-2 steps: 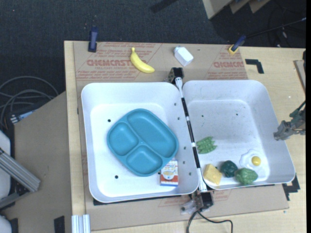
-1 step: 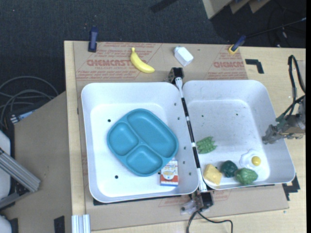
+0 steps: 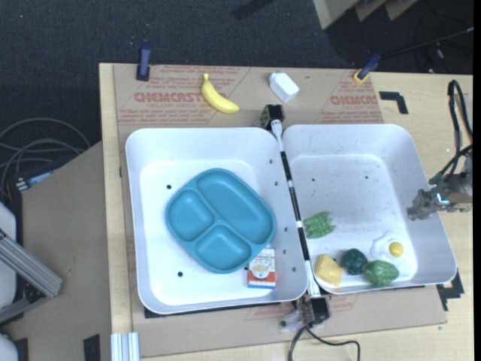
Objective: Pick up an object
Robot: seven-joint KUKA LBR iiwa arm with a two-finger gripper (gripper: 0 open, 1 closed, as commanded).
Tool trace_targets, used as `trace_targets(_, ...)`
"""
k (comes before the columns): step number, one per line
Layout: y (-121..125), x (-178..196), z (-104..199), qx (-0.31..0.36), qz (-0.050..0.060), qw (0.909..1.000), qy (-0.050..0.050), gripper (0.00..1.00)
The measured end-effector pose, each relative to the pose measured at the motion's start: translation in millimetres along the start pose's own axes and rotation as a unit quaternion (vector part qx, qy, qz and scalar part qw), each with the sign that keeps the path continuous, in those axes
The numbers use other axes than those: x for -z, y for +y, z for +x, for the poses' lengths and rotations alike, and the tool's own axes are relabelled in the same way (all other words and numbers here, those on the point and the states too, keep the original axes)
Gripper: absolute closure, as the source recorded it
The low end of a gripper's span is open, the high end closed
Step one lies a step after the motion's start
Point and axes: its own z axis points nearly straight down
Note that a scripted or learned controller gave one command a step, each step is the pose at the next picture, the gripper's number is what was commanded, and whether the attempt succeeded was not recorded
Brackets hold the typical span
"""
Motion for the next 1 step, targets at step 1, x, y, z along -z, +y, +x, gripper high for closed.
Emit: trace_targets(1,11.3,-28.3,32.2,0.0,0.002,1.0,0.001,1.0)
